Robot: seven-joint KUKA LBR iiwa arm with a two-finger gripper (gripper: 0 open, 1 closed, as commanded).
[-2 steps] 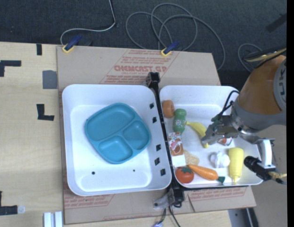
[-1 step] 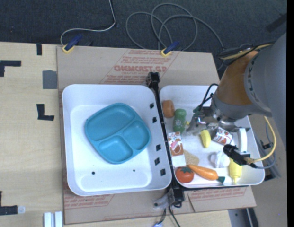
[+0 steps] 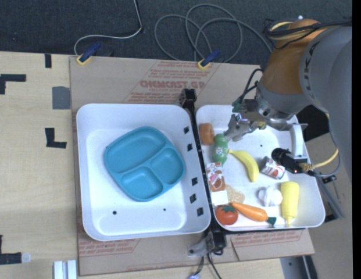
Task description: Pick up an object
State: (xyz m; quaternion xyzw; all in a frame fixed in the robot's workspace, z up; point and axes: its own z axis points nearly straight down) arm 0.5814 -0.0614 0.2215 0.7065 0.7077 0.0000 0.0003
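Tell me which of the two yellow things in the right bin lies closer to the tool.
The banana, curved, in the middle of the right bin, just below the tool. The other yellow thing, the corn, lies farther off by the bin's lower right corner.

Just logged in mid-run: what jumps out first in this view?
A blue three-compartment plastic plate lies alone in the left white bin. The right white bin is crowded with toy food, including a yellow banana and an orange carrot. The claw hangs over that bin's far end.
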